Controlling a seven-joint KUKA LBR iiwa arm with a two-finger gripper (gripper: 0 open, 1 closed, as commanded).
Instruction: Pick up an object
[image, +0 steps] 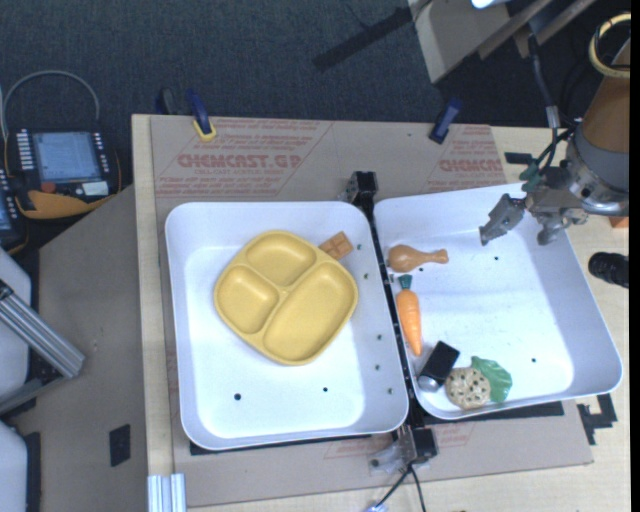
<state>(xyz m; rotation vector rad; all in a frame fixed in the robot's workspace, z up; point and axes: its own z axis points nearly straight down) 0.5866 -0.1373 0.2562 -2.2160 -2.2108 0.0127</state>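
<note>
The arm reaches in from the right, its claw (520, 226) spread and seemingly holding nothing over the right bin (560, 300); the carrot (409, 318) lies by the bin's left wall.

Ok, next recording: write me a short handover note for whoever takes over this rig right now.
Tool: open, holding nothing, poised above the upper part of the right bin.
Right bin, along its left side: drumstick, carrot below it, then a small black block, a cookie and a green leafy piece near the bottom edge.
Left bin: yellow divided plate with a small brown block at its upper right edge.
Done: nothing picked yet.
Left: choose an object, grasp it and lift; the drumstick looks nearest.
</note>
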